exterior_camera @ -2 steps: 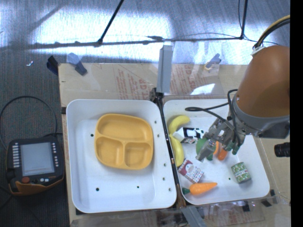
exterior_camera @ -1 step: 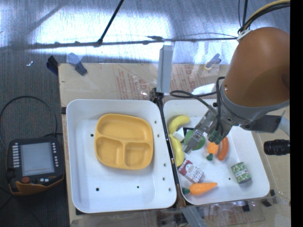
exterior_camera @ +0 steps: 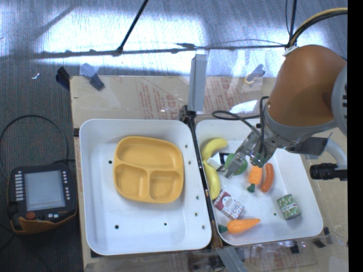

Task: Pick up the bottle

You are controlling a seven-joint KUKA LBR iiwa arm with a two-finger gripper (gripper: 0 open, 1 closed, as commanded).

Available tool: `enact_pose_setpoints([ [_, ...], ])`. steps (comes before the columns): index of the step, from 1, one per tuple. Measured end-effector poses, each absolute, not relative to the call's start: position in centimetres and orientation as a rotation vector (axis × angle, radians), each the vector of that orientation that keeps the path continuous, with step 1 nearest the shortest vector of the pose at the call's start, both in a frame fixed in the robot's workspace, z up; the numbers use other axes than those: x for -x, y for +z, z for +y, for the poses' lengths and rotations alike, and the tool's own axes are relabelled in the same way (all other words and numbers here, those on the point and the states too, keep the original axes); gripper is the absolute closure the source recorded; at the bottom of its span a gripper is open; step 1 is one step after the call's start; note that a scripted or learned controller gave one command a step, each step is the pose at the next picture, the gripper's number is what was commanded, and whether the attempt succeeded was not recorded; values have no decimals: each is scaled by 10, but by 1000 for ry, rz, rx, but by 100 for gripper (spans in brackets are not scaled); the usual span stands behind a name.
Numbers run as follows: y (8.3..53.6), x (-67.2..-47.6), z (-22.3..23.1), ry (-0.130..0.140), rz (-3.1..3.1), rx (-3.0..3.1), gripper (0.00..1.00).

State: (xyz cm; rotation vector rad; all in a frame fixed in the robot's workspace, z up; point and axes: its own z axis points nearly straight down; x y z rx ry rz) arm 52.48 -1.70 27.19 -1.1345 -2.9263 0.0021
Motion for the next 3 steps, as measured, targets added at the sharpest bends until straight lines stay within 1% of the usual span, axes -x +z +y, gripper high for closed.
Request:
enact_pose_setpoints([
  [1, 272, -525, -17, 1, -2927, 1135, 0],
  [2, 200, -483, -62, 0, -2983, 973, 0],
  [3, 91, -479, -81, -2, -3105, 521, 0],
])
